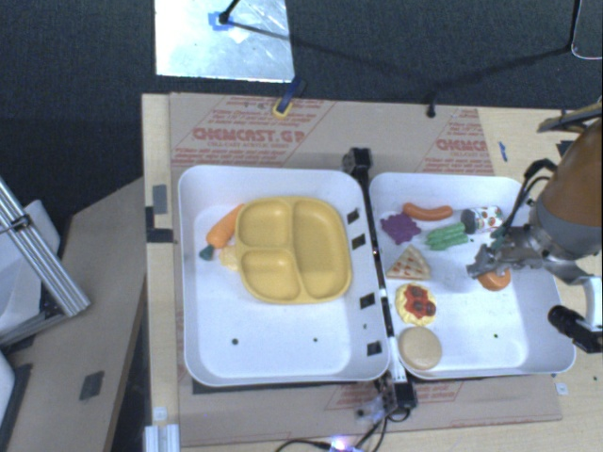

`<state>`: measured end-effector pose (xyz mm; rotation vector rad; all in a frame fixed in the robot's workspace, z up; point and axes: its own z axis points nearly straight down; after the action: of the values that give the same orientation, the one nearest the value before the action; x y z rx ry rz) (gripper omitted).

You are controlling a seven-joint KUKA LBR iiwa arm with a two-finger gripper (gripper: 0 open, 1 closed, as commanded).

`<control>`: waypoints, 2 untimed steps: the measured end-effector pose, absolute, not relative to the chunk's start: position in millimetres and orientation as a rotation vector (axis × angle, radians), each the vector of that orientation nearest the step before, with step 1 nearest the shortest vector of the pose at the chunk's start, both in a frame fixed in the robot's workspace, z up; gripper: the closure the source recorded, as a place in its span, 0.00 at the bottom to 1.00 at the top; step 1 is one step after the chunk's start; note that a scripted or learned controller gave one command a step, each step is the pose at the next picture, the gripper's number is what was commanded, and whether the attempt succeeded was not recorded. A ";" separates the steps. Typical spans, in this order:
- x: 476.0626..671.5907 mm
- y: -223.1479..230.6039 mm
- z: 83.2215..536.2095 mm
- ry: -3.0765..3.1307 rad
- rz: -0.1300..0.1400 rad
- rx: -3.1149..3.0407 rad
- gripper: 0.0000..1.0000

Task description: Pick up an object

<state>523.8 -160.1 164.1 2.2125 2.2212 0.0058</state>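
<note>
My gripper [488, 262] hangs low over the right bin [537, 351], reaching in from the right. A small orange object [497, 280] lies directly under it, partly covered by the gripper, and I cannot tell whether it is held. Left of the gripper lie a green vegetable [446, 237] and a pizza slice [408, 266]. Behind them are a sausage [427, 213], a purple piece [399, 226] and a small white and red can [486, 218]. A round mini pizza [416, 303] and a tan bun [420, 347] sit near the bin's front left corner.
The left bin [203, 347] holds a yellow divided plate [288, 250] with an orange carrot [223, 226] at its left side. A raised divider with black clips [371, 252] separates the bins. Bare white floor spans the right bin's front right part.
</note>
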 end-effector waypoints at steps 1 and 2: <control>525.8 -160.4 218.2 2.221 0.006 2.212 1.00; 557.5 -105.9 225.7 2.231 0.006 2.208 1.00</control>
<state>557.5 -105.9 225.7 2.2080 2.2312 0.0064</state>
